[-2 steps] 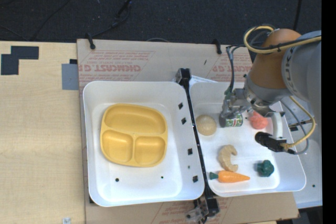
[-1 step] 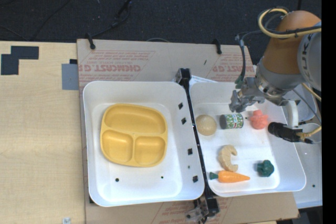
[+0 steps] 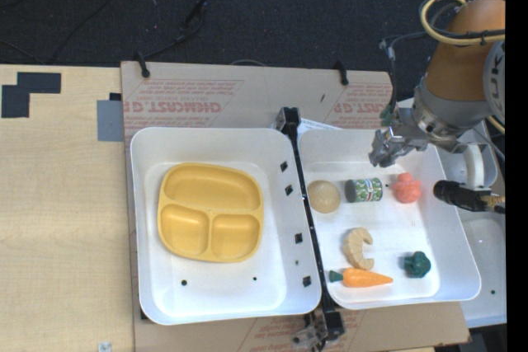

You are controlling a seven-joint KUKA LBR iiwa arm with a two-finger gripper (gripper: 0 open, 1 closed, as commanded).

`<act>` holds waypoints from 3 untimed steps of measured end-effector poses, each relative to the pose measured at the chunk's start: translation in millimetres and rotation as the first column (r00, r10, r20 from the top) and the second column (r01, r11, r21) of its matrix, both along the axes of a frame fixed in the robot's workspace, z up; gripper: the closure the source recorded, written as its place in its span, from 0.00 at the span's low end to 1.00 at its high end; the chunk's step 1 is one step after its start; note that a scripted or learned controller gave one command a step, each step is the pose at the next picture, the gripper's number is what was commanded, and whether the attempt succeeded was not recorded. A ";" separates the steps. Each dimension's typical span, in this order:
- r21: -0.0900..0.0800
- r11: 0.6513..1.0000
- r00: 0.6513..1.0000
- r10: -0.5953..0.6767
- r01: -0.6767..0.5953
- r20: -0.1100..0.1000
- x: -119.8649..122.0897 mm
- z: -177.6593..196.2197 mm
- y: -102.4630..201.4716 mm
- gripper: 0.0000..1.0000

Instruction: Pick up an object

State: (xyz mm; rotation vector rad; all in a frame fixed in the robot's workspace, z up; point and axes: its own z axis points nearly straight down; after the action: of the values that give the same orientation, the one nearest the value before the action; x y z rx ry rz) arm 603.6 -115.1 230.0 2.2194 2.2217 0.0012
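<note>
while hovering over the right bin (image 3: 450, 260), gripper (image 3: 386, 146) grasp unclear, above small can (image 3: 364, 190)

Yellow tray (image 3: 210, 210); orange carrot (image 3: 367, 279); pink toy (image 3: 405, 188); white bins (image 3: 144, 177).

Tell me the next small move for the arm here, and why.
Probably lower the gripper toward the small dark can lying just below it in the right bin. The gripper hangs above that bin with nothing seen in it, and the can looks nearest.
</note>
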 end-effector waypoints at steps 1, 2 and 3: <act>0.000 1.000 1.000 0.000 0.000 0.001 0.5 50.3 -0.9 1.00; 0.002 1.000 1.000 0.003 -0.003 -0.008 -25.1 31.2 50.8 1.00; 0.002 1.000 1.000 0.002 -0.002 -0.008 -57.5 22.9 101.0 1.00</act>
State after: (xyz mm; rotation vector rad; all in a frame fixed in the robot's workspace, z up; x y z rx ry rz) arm 546.1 -14.1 252.9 2.2219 2.2293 -0.0061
